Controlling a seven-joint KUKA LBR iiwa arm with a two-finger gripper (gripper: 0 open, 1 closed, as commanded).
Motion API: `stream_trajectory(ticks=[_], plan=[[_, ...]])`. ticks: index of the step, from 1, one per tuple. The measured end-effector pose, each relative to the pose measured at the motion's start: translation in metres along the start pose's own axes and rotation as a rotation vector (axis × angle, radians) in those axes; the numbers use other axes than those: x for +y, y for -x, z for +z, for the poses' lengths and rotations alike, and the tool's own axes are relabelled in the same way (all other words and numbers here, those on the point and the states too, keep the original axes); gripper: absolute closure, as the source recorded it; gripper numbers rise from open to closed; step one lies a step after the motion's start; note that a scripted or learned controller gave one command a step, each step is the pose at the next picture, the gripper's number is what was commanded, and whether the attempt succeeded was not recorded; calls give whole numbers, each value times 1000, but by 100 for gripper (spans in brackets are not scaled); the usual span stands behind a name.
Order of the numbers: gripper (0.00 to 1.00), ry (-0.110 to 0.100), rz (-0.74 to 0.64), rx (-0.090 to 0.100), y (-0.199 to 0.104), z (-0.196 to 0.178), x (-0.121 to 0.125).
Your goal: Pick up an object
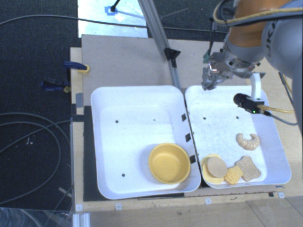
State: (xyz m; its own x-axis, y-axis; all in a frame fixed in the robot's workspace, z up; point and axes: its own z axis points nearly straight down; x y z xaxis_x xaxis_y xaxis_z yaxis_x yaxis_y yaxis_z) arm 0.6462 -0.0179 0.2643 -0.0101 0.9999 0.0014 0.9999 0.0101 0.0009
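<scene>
The gripper [209,83] hangs over the right bin [215,126]; its jaws' state I cannot tell. A pale curved croissant [248,141] lies inside the bin.

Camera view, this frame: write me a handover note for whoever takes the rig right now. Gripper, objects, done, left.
Gripper: over the far edge of the right bin, nothing seen between its fingers.
Right bin: croissant mid-right; round tan disc, waffle piece and cracker clustered at the near edge.
Left bin: yellow bowl at the near right.
Done: nothing lifted.
Left: choose an object, descend, grasp, lift.
</scene>
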Motion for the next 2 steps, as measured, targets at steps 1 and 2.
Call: stream_trajectory(ticks=[1,2], plan=[[100,1,2,-1,-47,15,7],[100,2,0,0,-98,10,7]])
